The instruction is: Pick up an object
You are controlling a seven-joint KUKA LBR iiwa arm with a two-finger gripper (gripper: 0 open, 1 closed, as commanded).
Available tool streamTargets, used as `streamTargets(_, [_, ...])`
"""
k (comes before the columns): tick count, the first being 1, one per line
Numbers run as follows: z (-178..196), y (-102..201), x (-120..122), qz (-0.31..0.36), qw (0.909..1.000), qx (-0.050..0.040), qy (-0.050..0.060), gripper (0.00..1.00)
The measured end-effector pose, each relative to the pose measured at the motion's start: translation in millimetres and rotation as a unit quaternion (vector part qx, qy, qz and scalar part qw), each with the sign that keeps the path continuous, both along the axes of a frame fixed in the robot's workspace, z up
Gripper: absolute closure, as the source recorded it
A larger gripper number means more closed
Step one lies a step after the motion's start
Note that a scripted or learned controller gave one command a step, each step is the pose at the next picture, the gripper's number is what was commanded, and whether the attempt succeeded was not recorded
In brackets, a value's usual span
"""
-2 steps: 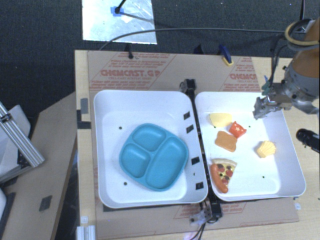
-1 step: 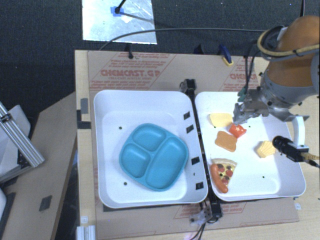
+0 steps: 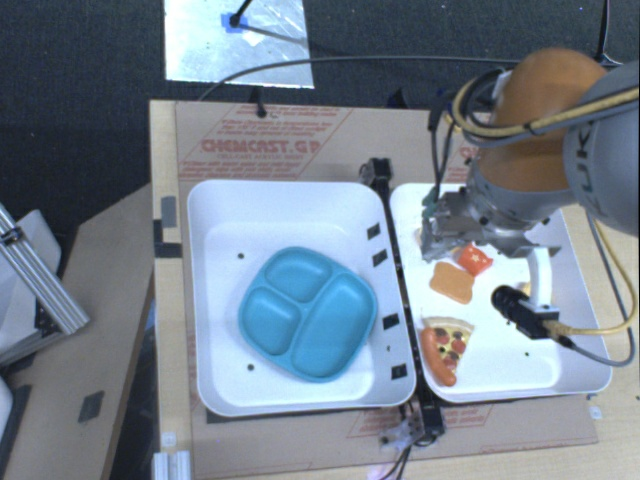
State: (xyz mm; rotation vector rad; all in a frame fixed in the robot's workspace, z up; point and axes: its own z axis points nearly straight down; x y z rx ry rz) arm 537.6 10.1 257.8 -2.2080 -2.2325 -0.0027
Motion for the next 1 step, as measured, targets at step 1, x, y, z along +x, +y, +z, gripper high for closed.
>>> streamTargets(1, [-9.3, 59.3, -2.8, 0.000, 1.0000, -0.0002, 0.000, 1.00])
